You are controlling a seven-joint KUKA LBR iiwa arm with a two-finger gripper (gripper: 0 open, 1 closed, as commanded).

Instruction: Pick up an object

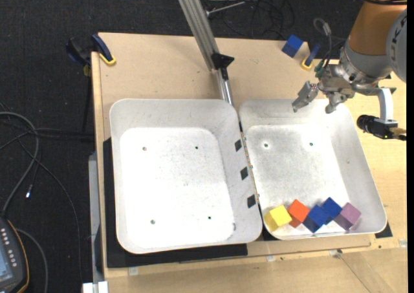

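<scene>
Several small blocks lie in a row along the near edge of the right bin (310,156): a yellow block (279,217), an orange block (298,211), a blue block (321,214) and a purple block (349,215). My gripper (318,101) hangs above the far rim of the right bin, well away from the blocks. Its two fingers are spread apart and hold nothing.
The left bin (171,175) sits beside the right one. Another blue block (293,45) rests on the bench behind the bins. A metal pole (197,20) slants down to the gap between the bins. Black clamps (87,49) grip the bench's far left corner.
</scene>
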